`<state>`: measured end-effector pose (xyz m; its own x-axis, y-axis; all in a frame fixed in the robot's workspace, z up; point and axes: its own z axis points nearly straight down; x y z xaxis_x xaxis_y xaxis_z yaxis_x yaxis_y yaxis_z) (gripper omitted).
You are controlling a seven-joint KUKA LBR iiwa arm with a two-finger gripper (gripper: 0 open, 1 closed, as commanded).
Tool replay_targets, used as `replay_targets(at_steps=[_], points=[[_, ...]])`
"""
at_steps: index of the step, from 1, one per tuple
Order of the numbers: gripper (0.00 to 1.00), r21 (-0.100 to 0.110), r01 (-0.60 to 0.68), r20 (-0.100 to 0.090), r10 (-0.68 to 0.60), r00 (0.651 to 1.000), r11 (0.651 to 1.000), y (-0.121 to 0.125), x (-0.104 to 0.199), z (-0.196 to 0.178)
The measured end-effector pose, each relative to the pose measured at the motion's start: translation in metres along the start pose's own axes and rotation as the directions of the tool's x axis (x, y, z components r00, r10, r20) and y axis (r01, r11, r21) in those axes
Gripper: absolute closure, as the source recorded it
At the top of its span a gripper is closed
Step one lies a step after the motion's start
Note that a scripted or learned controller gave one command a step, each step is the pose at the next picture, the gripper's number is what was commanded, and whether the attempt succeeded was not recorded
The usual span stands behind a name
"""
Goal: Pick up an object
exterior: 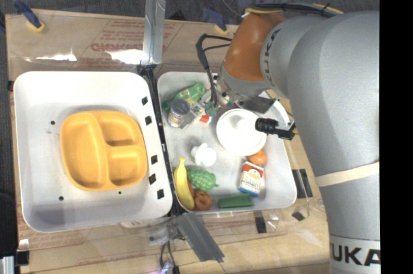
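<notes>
The arm (pixel 322 92) is the biggest thing I see. Its grey body covers the right side, and its orange band sits over the top edge of the right bin (pixel 279 184). Under it lies the table (pixel 97 34), with the two white bins side by side. The left bin (pixel 32 105) holds a yellow divided tray (pixel 103 150), lying flat in its middle.

The gripper (pixel 218 97) hangs low over the upper part of the right bin, mostly hidden under the wrist. Whether it is spread or closed up, I cannot tell.

All the loose things I could pick lie in the right bin. A round white dish (pixel 237 131) lies just below the gripper. A yellow banana (pixel 182 184) runs along the bin's left wall near the bottom. A red and white carton (pixel 251 178) stands tilted at the lower right, with a small orange ball (pixel 258 158) touching its top. A crumpled green packet (pixel 191 93) lies at the upper left, just beside the gripper, and a tin (pixel 177 113) sits just below it. A long green vegetable (pixel 235 202) lies along the bottom wall. A bumpy green lump (pixel 202 178) touches the banana, with a brown lump (pixel 204 200) below it. A small white piece (pixel 205 154) lies near the middle.
</notes>
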<state>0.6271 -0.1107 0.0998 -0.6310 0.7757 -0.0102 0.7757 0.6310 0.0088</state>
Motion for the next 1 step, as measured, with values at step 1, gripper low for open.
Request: replay_targets(at_steps=[1], points=[[0.00,0.005,-0.097,0.000,0.097,0.995,0.995,0.0128,0.0029,0.0002]])
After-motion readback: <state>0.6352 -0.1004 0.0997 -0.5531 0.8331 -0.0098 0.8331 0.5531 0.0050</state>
